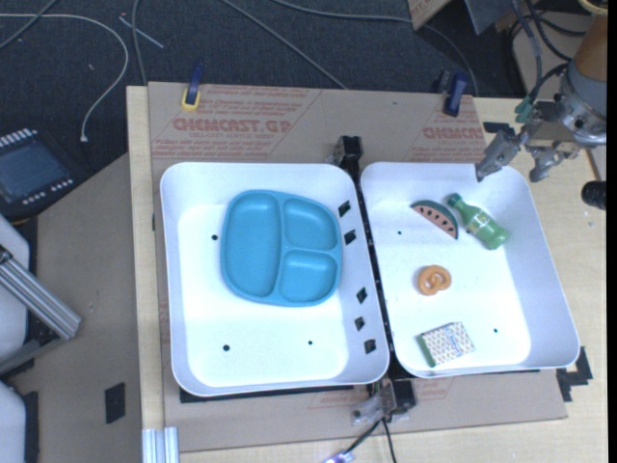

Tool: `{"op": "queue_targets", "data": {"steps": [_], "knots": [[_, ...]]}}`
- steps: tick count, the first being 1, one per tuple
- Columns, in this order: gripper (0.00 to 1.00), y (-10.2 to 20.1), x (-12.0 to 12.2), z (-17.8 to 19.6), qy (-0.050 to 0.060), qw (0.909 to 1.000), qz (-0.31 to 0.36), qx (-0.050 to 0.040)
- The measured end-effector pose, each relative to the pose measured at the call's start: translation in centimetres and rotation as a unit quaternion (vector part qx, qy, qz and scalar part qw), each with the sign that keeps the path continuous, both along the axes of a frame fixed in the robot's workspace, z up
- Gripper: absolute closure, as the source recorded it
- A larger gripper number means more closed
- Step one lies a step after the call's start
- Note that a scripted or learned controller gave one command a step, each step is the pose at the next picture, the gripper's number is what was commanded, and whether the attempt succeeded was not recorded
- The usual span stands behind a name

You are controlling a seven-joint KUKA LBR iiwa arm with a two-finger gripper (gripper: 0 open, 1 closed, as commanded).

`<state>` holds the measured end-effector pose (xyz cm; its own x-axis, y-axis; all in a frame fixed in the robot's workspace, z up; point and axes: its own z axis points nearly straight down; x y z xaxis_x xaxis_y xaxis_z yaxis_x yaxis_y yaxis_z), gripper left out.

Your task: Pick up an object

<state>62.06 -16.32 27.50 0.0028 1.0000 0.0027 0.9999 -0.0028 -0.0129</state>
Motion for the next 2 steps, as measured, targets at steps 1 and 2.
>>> {"op": "queue_targets", "data": {"steps": [1, 2], "knots": [[0.0, 0.0, 0.2, 0.7, -0.006, 1.0, 0.001, -0.0012], [0.0, 0.2, -0.8, -4.3, -0.003, 1.0, 0.001, -0.0004]]}}
